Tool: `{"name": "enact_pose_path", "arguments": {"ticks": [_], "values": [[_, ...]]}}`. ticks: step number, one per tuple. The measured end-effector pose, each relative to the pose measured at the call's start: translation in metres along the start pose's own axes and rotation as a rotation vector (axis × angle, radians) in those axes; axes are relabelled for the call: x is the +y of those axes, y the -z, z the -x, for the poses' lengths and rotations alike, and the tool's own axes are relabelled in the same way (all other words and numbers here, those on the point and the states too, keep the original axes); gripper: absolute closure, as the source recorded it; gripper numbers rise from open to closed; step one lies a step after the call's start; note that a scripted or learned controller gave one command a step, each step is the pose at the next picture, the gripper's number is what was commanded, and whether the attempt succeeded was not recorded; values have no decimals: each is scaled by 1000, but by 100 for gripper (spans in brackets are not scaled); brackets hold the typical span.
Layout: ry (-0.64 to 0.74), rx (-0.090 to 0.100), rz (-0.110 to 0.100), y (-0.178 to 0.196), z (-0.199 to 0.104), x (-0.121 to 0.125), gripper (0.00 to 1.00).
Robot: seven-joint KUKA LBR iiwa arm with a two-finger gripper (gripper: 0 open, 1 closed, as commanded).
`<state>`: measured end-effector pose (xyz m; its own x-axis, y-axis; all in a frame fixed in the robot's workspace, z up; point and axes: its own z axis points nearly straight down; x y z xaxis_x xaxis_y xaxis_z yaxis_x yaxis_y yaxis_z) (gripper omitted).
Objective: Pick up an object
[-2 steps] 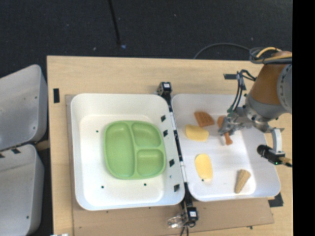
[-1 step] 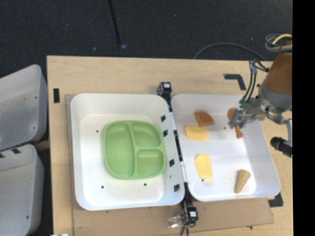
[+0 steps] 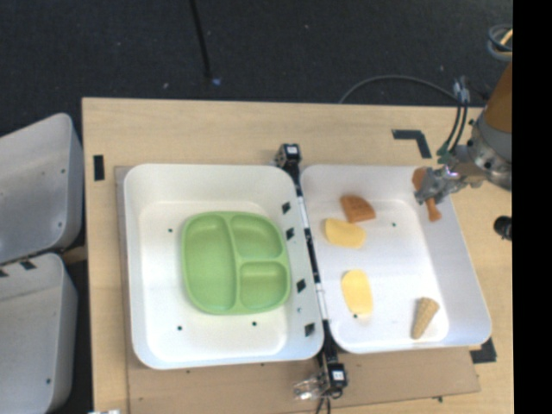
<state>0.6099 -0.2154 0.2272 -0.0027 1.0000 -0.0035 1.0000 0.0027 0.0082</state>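
The right bin (image 3: 461, 270) holds a brown-orange wedge (image 3: 357, 208), a yellow piece (image 3: 344, 233) just below it, a yellow oval (image 3: 357, 291) and a tan cone (image 3: 423, 317) near the front right corner. My gripper (image 3: 435, 188) hangs over the bin's far right rim, up and to the right of the wedge. A small orange-brown shape (image 3: 421, 178) sits right at the gripper. I cannot tell whether that shape is held. The grey arm (image 3: 492, 149) comes in from the right edge.
The left bin (image 3: 138, 257) holds a green divided plate (image 3: 235, 261). A black cable (image 3: 388, 82) loops over the bench behind the right bin. Clamps (image 3: 288, 154) mark the seam between the bins. White chairs (image 3: 34, 197) stand at the left.
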Motion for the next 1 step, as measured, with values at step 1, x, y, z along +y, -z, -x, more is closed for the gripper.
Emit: {"name": "enact_pose_path", "arguments": {"ticks": [1], "values": [[1, 1, -3, 42, 2, 1, 100]]}}
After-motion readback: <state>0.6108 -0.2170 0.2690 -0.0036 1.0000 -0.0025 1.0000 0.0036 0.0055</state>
